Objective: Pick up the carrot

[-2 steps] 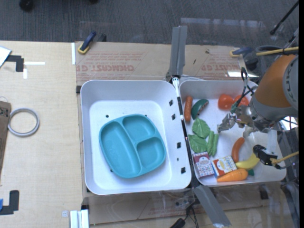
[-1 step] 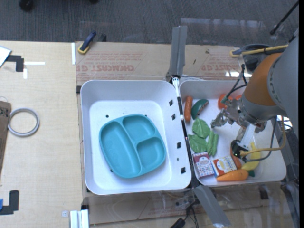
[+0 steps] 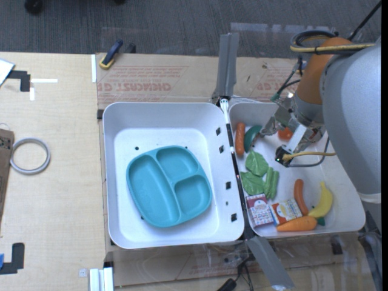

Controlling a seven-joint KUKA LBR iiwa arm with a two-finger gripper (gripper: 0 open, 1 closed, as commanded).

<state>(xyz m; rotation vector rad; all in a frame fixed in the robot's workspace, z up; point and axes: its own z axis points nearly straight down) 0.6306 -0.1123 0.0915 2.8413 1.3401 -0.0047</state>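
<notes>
Lying at the right bin's (image 3: pixel 345 226) near edge, carrot (image 3: pixel 296 224), well apart from pincer (image 3: pixel 273 129); pincer state indiscernible.

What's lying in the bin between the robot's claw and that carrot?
In the camera view, a red sausage and a yellow banana lie between the gripper and the carrot, with bare white bin floor above them.

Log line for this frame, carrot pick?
stage: approach | claw: over right bin, far end | carrot: near edge of right bin, beside banana, not held | left bin: blue tray
</notes>
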